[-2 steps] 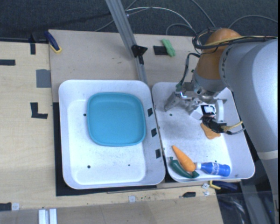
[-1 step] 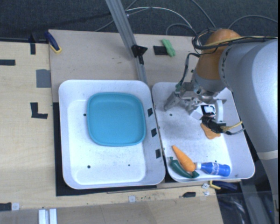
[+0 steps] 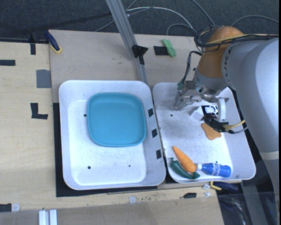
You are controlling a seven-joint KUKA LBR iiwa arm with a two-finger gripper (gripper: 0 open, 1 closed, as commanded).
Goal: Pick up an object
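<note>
Gripper over right bin, fingertips indistinct.

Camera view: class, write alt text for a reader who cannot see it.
A grey robot arm's tool hangs over the right white bin, which holds a carrot, a blue-and-white tube and an orange piece. The left bin holds a blue plate.

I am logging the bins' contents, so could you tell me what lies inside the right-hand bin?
In the right bin: a toy carrot on something green, a blue-and-white tube and an orange piece. The arm covers the far right corner, so anything under it is hidden.
</note>
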